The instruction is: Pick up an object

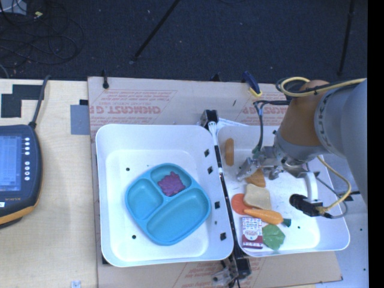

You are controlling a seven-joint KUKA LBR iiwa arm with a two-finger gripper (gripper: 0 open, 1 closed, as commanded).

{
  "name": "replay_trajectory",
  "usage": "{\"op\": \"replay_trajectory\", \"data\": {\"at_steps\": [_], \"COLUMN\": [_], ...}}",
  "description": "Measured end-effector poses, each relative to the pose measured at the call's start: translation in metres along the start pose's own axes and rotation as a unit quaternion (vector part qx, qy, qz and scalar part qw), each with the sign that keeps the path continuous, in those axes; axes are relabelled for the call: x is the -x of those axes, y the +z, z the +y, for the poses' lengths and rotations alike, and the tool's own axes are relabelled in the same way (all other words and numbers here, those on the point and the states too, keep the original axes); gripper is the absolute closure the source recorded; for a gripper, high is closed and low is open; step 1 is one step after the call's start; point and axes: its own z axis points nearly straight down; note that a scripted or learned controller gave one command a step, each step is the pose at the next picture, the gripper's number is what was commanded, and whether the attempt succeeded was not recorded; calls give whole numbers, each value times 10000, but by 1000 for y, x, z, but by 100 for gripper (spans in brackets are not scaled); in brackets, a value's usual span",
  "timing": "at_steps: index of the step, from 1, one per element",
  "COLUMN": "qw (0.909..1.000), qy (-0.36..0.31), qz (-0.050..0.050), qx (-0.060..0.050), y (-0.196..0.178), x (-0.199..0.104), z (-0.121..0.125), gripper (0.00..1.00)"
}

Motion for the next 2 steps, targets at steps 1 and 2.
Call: {"op": "replay_trajectory", "data": {"at_steps": [1, 2], "qw": [10000, 10000], "qy": [22, -26], "qz": [-2, 6], "qx": [5, 36], "y": [-15, -117], "x": [3, -69], "z": [1, -46], "gripper": [100, 100]}}
